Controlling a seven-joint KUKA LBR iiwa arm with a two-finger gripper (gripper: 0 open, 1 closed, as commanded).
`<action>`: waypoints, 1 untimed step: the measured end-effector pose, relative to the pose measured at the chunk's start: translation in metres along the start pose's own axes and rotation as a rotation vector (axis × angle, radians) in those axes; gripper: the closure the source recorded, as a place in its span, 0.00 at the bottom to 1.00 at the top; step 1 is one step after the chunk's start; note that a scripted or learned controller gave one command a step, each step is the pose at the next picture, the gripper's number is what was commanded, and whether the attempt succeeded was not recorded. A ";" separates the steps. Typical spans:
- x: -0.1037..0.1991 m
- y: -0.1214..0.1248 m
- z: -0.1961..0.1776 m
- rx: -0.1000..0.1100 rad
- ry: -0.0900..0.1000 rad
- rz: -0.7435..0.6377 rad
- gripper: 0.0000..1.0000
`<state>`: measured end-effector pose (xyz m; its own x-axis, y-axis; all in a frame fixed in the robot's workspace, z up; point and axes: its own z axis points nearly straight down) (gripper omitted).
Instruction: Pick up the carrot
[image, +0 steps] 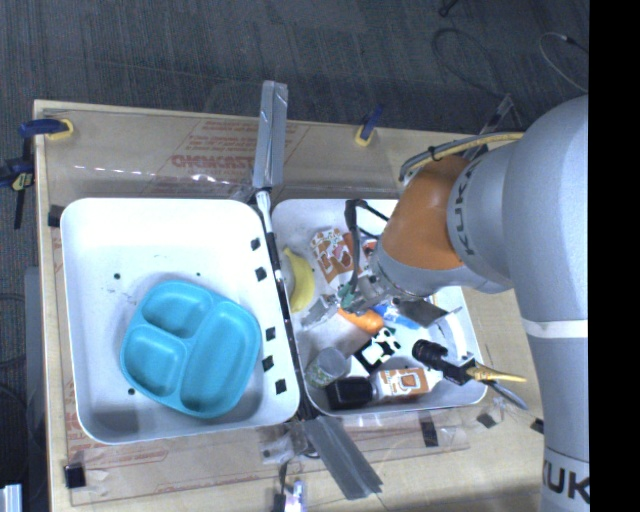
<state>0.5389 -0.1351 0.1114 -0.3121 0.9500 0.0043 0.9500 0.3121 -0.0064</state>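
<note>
Two white bins sit side by side on the bench (150, 150). The left bin (100, 225) carries a blue plate (190, 345) with three compartments, lying toward the bin's near edge and tilted a little against its right wall. The right bin (292, 222) is crowded. The carrot (363, 320), short and orange, lies about the middle of this bin, partly covered from above by the gripper (352, 296), which hangs just over its far end. Whether the gripper is open or closed cannot be told from this slanted view, nor whether it touches the carrot. The grey arm (540, 200) reaches in over the bin's right edge, and its orange band (430, 225) sits over the far right part of the bin. A banana (299, 280) lies along the bin's left wall, and a printed snack packet (332, 252) lies just beside it toward the far edge. Near the bin's near left corner stands a clear cup (325, 366), with a black box (350, 392) just beside it against the near edge. A small brown carton (405, 381) lies next along that near edge, and a black and white piece (378, 349) sits between the carton and the carrot.
</note>
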 end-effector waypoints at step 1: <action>0.001 0.000 -0.006 0.006 0.004 -0.004 1.00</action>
<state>0.5385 -0.1345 0.1174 -0.3163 0.9486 0.0086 0.9486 0.3163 -0.0127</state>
